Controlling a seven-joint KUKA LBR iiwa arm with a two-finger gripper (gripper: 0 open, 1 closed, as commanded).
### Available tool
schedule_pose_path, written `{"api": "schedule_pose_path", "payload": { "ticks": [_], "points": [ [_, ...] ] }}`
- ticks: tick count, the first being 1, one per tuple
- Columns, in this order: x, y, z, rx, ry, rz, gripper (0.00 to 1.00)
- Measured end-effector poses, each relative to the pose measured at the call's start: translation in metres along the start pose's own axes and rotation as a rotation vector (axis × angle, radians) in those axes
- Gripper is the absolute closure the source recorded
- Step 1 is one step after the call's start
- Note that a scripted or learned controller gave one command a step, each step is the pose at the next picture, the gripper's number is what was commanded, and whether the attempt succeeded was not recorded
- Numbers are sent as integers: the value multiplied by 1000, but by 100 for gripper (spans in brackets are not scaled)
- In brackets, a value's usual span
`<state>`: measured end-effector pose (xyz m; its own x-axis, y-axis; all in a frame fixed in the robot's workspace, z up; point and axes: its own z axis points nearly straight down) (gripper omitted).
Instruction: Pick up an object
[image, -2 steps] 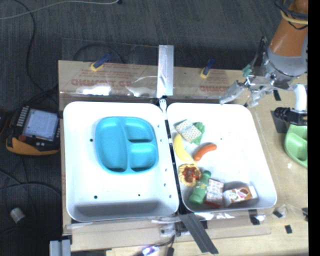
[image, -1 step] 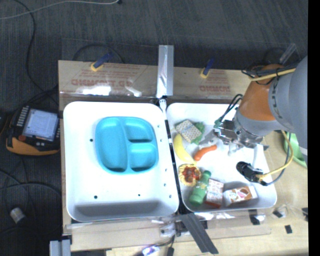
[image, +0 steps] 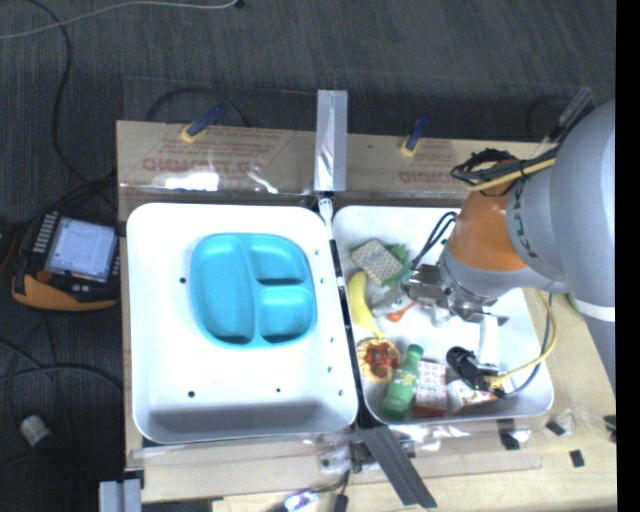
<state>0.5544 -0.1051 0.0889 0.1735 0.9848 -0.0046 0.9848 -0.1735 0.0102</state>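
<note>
Gripper (image: 432, 290) low over right bin (image: 535, 400) clutter, finger state can't tell; crowded banana (image: 358, 303) and bottle (image: 400, 385) risk a miss.

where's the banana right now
In the camera view the banana lies in the right bin, along its left wall, just below the checkered packet and above the red-and-yellow item.
</note>
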Motion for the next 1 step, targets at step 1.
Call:
{"api": "schedule_pose_path", "payload": {
  "ticks": [1],
  "points": [
    [-6,-65,-1,-6,4,234,0]
  ]
}}
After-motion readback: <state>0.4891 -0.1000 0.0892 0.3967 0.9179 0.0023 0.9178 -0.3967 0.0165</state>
